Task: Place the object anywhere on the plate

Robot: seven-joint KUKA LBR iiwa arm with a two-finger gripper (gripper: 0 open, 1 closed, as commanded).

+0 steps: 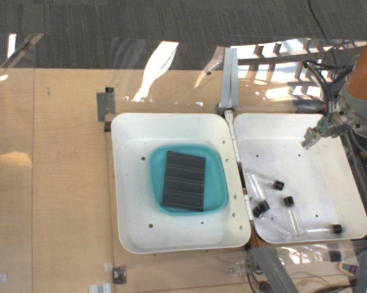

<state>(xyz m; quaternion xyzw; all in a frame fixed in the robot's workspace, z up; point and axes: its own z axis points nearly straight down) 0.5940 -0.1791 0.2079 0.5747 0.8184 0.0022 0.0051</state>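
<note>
A dark grey ribbed rectangular block [184, 181] lies flat on a teal plate [157, 165] with rounded corners. The block sits near the plate's middle, tilted slightly, with teal showing all around it. Judging by this, the block is the task's object and it is already on the plate.

The plate rests in the centre of the left white bin [128, 139]. Just beside it, sharing a middle wall, is the right white bin [337, 185]. In that bin's lower left part lie several clear plastic tubes with black caps [276, 184], close to one another, and one more tube [317, 229] lies along the front edge.

The gripper [310, 137] hangs over the upper right part of the right bin, well apart from the plate and the block. It appears small and pale at the end of the grey arm, whose orange band [361, 74] is at the far right. Whether it is released or clenched cannot be told from here, and nothing is seen in its grasp.

Both bins stand on a light wooden table [51, 179].

If the placing counts as finished, the best course would be to keep the arm clear of the left bin so the block is not nudged off the plate. If another object must go there, a tube would need a careful, centred pick, since clear round tubes are likely to roll or slip.
</note>
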